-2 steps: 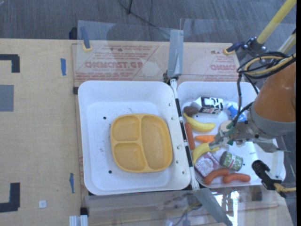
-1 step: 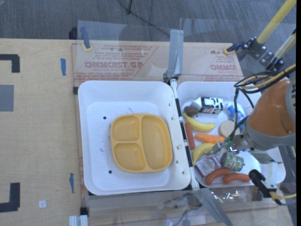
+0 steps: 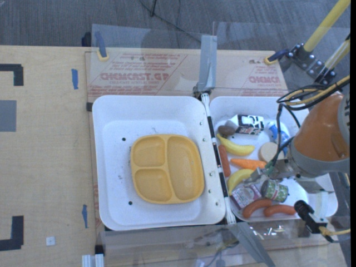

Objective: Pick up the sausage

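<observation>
The sausage [image 3: 255,207], reddish brown and slightly curved, lies near the front edge of the right bin [image 3: 327,204]. A second, more orange-red sausage-like piece [image 3: 281,209] lies just to its right. My gripper [image 3: 266,174] hangs over the middle of the right bin, above and behind the sausage and apart from it. It sits close over a green round item [image 3: 275,191] and a wrapped packet [image 3: 245,194]. The arm's orange band [image 3: 322,132] covers the bin's right part.
The right bin also holds two bananas [image 3: 236,146], a carrot [image 3: 248,163], a thin red stick [image 3: 223,161] along its left wall, a black-and-white pack [image 3: 250,123] and a brown item [image 3: 226,130]. The left bin [image 3: 111,149] carries a yellow divided plate [image 3: 167,168].
</observation>
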